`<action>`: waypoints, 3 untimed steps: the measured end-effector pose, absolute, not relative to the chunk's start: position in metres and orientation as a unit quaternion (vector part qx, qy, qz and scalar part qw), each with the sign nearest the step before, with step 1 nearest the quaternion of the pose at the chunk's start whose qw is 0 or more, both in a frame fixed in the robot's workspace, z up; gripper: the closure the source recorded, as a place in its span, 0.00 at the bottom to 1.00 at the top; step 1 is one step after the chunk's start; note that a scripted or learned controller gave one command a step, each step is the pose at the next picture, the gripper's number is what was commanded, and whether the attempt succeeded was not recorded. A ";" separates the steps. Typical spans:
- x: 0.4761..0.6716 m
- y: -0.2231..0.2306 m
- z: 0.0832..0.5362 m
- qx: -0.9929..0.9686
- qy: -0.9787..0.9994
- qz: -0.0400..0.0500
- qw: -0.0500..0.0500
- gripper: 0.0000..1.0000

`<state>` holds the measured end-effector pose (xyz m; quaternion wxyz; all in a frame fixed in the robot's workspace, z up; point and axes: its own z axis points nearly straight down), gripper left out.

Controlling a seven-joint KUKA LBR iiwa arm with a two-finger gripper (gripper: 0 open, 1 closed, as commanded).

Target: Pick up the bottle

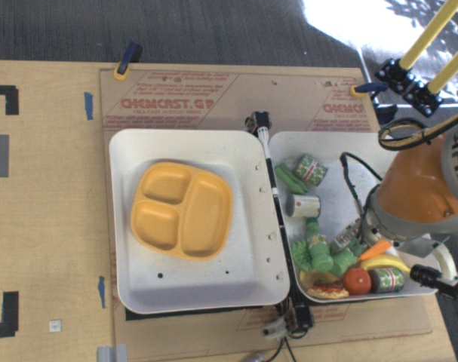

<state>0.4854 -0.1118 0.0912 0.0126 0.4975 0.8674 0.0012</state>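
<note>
Bottle (316, 253) mid-bin, crowded, tool (348, 236) beside

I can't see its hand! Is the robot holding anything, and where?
It cannot be told. The end effector sits low over the toys in the right bin, its tip hidden by the arm.

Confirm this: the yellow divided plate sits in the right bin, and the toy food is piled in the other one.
Not quite. The camera view shows the yellow divided plate in the left bin; the toy food is piled in the right bin.
</note>
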 end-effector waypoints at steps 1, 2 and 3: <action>0.485 -0.108 0.090 0.762 0.647 0.007 0.002 1.00; 0.490 -0.110 0.091 0.539 0.842 0.000 0.010 1.00; 0.489 -0.102 0.090 0.535 0.845 0.003 0.003 0.00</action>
